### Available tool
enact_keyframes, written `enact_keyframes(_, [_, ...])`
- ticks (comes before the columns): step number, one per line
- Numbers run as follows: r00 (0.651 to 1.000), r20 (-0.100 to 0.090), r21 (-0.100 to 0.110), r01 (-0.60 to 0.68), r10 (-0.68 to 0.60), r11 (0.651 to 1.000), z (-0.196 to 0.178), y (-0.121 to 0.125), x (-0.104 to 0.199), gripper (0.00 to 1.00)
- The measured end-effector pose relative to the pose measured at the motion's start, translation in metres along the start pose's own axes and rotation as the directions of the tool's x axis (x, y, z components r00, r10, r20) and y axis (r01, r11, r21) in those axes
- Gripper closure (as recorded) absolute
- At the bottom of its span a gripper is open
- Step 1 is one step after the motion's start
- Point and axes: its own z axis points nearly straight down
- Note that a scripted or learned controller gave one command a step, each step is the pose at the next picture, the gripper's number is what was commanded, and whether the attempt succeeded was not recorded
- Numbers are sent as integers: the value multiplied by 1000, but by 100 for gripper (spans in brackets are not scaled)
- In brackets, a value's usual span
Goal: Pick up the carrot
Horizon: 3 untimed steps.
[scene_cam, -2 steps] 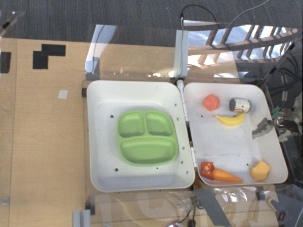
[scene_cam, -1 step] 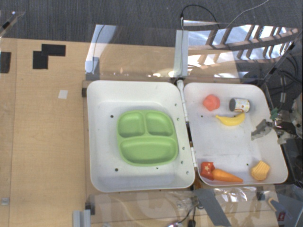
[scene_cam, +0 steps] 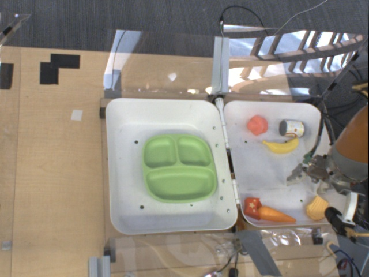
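Grey arm [scene_cam: 353, 169], orange band [scene_cam: 353, 140]

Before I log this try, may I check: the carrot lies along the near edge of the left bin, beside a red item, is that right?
Not quite: the carrot lies along the near edge of the right bin, not the left bin, which holds the green tray. The red item is indeed beside it, as the camera view shows.

Pale wooden bench [scene_cam: 52, 172], two shallow white bins [scene_cam: 124, 166] side by side (apparently touching)
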Motion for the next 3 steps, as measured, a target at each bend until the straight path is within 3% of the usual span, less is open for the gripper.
enact_keyframes(1, [999, 0, 1, 50, -50, 999, -12, 19, 37, 0])
enact_keyframes(2, [997, 1, -1, 83, -83, 997, -90, -8, 26, 0])
enact_keyframes(3, [998, 0, 4, 64, -64, 998, -4, -2, 1, 0])
